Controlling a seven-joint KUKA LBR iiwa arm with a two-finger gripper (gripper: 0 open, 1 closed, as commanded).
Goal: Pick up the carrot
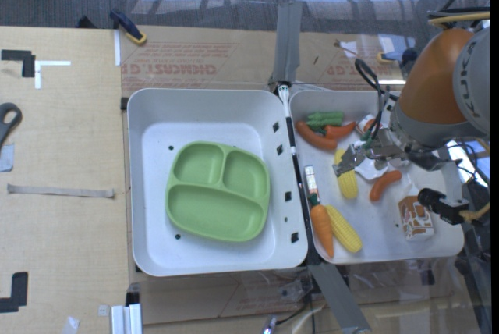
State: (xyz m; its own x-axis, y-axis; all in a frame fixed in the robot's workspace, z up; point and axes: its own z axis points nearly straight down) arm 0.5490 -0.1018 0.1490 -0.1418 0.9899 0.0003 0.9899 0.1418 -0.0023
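While the gripper (357, 159) hangs spread and unladen over the right bin (444, 246), the carrot (321, 229) lies near its front-left corner, touching a corn cob (344, 228); approach step; next: travel forward, descend astride it.

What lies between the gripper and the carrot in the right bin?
In the camera view, a short corn cob lies between the gripper and the carrot, with a longer corn cob beside the carrot.
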